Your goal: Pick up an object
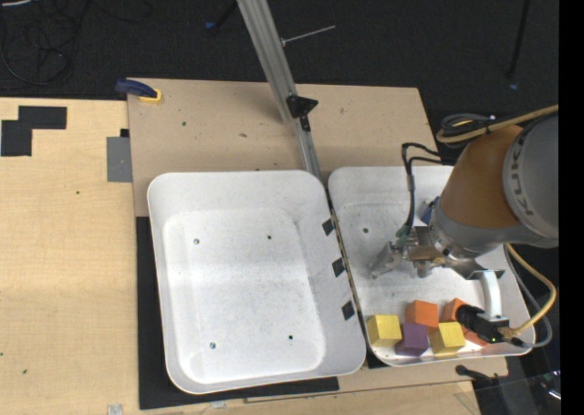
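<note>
My gripper (387,261) hangs over the middle of the right bin (365,194), pointing left, with the grey and orange arm (497,190) reaching in from the right. Nothing shows in its grasp. Along the bin's near edge lie a yellow block (384,327), a purple block (414,338), an orange block (422,313) and a second yellow block (447,337). A small red-orange piece (478,335) sits just right of them. The blocks lie nearer the front than the gripper and apart from it.
The left bin (173,199) stands beside the right one, with black clips (338,265) on the shared edge. A slanted metal rail (274,57) rises behind the bins. A blue and yellow clamp (139,89) lies at the bench's far left corner.
</note>
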You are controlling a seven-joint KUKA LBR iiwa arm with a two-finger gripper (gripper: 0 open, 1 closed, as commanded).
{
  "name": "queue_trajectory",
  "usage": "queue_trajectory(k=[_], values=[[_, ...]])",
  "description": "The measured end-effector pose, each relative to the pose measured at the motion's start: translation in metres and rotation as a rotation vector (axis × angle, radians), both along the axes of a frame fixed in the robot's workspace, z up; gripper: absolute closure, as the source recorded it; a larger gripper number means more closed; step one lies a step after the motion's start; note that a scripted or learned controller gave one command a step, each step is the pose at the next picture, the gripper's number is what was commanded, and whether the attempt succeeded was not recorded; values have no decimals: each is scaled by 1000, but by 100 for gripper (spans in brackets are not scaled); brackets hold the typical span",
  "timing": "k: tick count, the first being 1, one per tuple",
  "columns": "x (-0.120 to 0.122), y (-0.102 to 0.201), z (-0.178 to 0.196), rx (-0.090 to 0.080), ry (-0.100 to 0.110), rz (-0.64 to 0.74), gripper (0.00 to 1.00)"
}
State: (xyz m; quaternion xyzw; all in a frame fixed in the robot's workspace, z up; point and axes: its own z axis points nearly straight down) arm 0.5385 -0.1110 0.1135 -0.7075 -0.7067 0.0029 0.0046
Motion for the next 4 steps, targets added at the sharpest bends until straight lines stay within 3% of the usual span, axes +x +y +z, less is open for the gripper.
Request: queue_trajectory(k=[1,4], values=[[1,-3,13,-1,-6,-10,100],[2,-4,146,-3,-13,2,100]])
